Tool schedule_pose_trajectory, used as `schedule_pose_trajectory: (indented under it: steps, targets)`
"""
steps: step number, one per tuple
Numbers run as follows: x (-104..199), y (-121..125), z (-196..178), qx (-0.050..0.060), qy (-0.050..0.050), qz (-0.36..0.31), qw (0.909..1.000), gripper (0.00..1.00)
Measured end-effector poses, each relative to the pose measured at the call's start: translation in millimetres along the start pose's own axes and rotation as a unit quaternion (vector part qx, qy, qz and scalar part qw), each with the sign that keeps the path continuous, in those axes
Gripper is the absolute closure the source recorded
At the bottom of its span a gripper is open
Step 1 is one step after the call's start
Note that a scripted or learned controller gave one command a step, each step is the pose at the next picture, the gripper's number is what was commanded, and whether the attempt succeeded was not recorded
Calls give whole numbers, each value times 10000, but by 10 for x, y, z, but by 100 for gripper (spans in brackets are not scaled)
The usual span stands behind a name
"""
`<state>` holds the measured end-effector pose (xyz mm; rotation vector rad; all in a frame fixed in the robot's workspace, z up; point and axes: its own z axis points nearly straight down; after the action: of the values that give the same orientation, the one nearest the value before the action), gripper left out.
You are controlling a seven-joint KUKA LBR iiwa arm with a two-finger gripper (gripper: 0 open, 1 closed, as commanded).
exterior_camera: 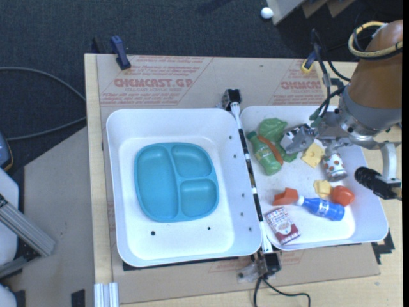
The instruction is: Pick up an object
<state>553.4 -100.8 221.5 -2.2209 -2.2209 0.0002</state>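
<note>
A plywood bench [192, 82] carries two white bins; the left bin [121, 171] holds a blue plate [176, 181]. In the right bin [367, 229], the gripper [295, 139] hovers beside a green bottle [265, 153]; its grasp cannot be told. Crowded neighbours could deflect it, spoiling the pick.

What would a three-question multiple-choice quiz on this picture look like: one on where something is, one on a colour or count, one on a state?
1. Where is the blue tray?
A. in the left bin
B. in the right bin
C. on the floor

2. How many compartments does the tray have?
A. two
B. three
C. five

3. How does the blue bottle sit?
A. upright
B. lying on its side
C. hanging from the arm

Answers:
1. A, it sits alone in the left bin.
2. B, one long section and two smaller ones show.
3. B, it lies flat in the right bin, its orange cap pointing left.
</note>
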Motion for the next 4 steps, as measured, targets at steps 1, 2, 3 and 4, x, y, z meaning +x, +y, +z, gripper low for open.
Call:
schedule_pose_trajectory:
  steps: [1, 2, 3, 4]
  targets:
    - [58, -345, 1371, -2, 0, 4, 10000, 0]
    - [59, -342, 1275, -9, -2, 10, 10000, 100]
    - [59, -343, 1275, -8, -2, 9, 10000, 0]
    - [26, -749, 1375, 9, 2, 4, 10000, 0]
